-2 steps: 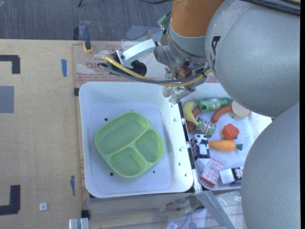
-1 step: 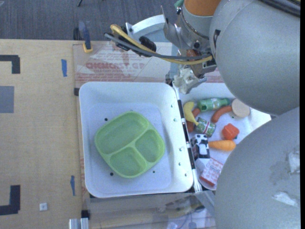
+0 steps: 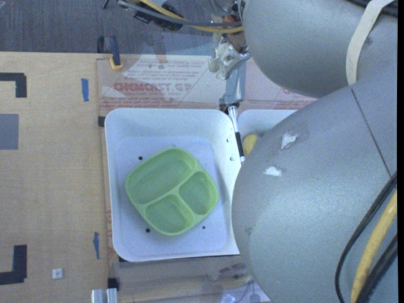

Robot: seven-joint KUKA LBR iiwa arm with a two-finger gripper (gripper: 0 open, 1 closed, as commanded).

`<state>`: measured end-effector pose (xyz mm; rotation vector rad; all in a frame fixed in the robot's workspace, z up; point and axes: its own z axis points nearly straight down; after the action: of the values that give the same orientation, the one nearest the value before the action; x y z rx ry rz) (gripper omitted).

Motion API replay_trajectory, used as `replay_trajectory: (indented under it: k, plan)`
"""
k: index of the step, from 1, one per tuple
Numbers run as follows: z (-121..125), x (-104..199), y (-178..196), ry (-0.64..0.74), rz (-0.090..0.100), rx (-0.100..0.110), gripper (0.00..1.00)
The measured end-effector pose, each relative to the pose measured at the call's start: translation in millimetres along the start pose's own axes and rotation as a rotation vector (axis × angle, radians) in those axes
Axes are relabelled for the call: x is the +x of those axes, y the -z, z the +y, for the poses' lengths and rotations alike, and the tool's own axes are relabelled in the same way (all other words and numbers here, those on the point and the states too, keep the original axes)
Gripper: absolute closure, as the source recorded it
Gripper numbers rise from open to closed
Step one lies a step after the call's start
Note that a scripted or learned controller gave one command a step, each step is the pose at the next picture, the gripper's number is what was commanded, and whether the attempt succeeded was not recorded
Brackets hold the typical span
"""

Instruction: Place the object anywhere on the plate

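A light green plate (image 3: 172,190) with three compartments lies in the left white bin (image 3: 126,137), slightly below its middle, and its compartments hold nothing. A small yellow object (image 3: 250,144) peeks out in the right bin (image 3: 268,117), just past the divider between the bins. The grey arm (image 3: 315,144) covers most of the right bin and hides the rest of that object.
The wooden bench top (image 3: 50,169) stretches to the left of the bins, with blue tape marks and black corner marks. A cardboard sheet (image 3: 158,87) with red print lies behind the left bin. Yellow cables (image 3: 164,14) hang at the top.
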<state>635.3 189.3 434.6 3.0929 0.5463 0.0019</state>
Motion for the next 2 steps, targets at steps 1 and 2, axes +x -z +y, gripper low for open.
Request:
replay_trajectory:
  k: [1, 2]
  plan:
    - [-17.8, 30.3, 0.4, 0.183, -0.003, 0.001, 1.00]
    - [-28.0, 32.7, 0.0, 0.390, -0.005, 0.002, 1.00]
